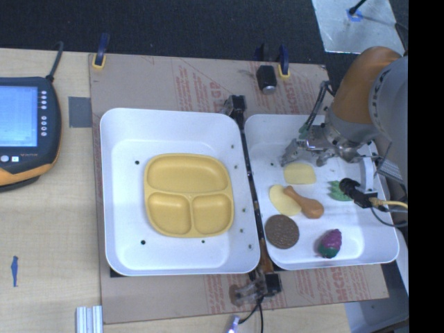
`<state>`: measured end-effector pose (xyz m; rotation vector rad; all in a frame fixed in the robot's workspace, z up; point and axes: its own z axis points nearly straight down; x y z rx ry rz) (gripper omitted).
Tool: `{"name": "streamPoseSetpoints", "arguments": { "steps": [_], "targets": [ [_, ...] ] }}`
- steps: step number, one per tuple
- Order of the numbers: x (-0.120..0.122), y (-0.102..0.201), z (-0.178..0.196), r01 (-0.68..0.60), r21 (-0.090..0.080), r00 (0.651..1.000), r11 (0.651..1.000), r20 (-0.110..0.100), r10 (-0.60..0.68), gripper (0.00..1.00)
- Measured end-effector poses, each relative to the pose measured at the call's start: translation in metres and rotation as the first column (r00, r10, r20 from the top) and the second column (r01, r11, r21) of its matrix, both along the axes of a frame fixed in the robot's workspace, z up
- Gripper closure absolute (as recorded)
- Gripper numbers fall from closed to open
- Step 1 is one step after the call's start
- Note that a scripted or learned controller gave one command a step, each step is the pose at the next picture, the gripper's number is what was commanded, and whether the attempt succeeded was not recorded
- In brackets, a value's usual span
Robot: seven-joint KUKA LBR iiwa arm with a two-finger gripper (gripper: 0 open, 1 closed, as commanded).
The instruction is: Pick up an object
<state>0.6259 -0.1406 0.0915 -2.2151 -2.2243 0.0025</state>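
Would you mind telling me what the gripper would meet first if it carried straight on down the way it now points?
Most likely the pale yellow piece, which lies just below the gripper in the right bin. Depth is hard to judge from this slanted view, so it might land on bare bin floor beside it instead.

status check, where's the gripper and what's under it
Gripper low in right bin, over pale yellow piece. Nothing seen held. Wooden spoon close beside.
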Motion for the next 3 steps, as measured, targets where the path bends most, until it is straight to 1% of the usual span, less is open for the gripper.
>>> {"name": "streamPoseSetpoints", "arguments": {
  "steps": [1,2,3],
  "targets": [
    [-0.028,0.013,0.000,0.000,-0.001,1.000,1.000,-0.001,0.000,0.00],
    [-0.028,0.012,0.012,0.000,-0.003,1.000,1.000,0.000,0.000,1.00],
    [-0.028,0.012,0.012,-0.001,-0.003,1.000,1.000,-0.001,0.001,0.00]
  ]
}}
